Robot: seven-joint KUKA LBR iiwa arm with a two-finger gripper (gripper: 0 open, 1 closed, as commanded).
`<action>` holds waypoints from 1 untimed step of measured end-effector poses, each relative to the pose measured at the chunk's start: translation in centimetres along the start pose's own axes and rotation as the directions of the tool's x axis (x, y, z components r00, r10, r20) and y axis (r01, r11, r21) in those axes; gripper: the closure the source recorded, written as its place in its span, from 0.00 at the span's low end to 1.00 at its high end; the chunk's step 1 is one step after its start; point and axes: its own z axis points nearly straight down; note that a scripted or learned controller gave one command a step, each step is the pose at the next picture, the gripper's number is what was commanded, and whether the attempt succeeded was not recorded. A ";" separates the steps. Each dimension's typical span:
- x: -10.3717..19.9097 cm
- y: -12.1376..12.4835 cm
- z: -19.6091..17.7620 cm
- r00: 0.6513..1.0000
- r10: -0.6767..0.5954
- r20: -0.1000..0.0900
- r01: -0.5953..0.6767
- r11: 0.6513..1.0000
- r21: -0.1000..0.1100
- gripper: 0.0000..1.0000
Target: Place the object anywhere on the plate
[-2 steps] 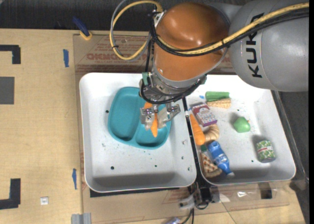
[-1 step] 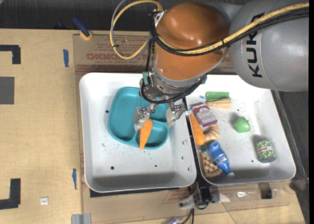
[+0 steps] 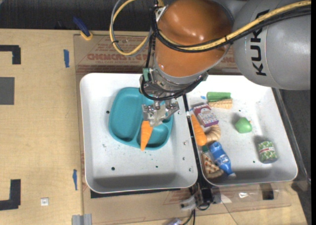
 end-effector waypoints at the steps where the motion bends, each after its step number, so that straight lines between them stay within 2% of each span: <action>1: -5.8 -1.3 3.5 0.982 0.190 -0.008 -0.190 0.982 -0.008 1.00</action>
